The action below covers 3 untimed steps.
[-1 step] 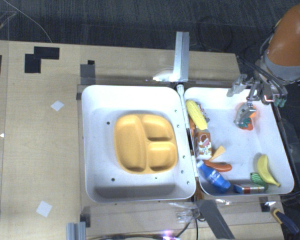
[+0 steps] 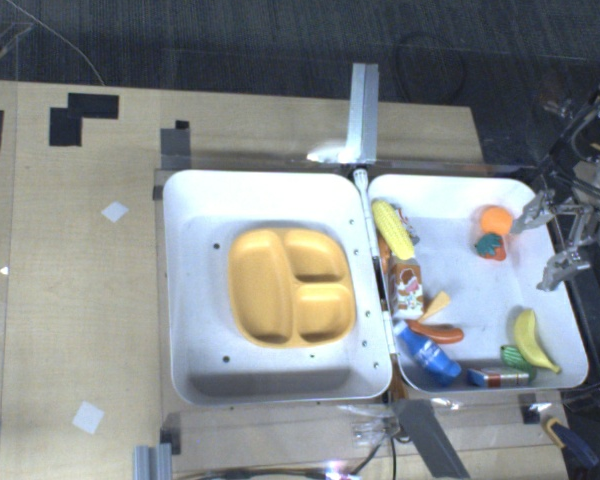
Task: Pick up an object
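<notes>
The right bin (image 2: 450,258) holds several toy items. A yellow corn cob (image 2: 392,228) lies by its left wall, with a brown snack box (image 2: 405,286) below it. An orange ball (image 2: 496,218) touches a red and teal piece (image 2: 491,247). A banana (image 2: 531,340) lies at the lower right. A red sausage (image 2: 438,332), a blue bottle (image 2: 428,358) and a marker (image 2: 500,377) lie along the front. My gripper (image 2: 545,240) hovers at the bin's right rim, just right of the orange ball. It is open and nothing sits between its fingers (image 2: 532,212).
The left bin (image 2: 200,268) holds a yellow divided plate (image 2: 288,286). A metal post (image 2: 364,118) rises behind the wall between the bins. A small yellow wedge (image 2: 436,305) and a green piece (image 2: 512,354) also lie in the right bin.
</notes>
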Motion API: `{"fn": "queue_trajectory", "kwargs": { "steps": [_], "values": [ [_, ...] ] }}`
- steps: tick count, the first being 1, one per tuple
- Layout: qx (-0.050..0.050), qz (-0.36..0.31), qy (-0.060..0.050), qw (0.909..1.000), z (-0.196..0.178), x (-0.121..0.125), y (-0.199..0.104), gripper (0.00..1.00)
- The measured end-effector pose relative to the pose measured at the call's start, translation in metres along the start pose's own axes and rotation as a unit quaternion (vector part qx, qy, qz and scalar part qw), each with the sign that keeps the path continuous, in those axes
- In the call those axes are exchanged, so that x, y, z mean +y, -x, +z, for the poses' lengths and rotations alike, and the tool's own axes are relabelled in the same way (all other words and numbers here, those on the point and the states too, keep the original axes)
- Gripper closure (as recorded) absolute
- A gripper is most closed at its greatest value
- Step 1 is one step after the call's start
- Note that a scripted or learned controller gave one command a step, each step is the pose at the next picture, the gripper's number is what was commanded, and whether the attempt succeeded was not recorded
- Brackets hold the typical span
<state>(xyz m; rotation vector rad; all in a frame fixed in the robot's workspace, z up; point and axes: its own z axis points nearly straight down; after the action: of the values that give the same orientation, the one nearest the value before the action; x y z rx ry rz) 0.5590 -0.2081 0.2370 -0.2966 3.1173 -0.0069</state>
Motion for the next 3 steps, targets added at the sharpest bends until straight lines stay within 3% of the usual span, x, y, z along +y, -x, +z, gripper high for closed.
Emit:
{"fn": "queue_trajectory", "kwargs": {
  "steps": [1, 2, 3],
  "values": [
    [0.003, -0.05, 0.003, 0.9987, 0.07, 0.012, -0.049, 0.0],
    [0.0, 0.12, 0.002, 0.9928, 0.092, -0.006, 0.061, 0.0],
    [0.001, 0.177, 0.001, 0.9842, 0.117, 0.001, 0.012, 0.0]
  ]
}}
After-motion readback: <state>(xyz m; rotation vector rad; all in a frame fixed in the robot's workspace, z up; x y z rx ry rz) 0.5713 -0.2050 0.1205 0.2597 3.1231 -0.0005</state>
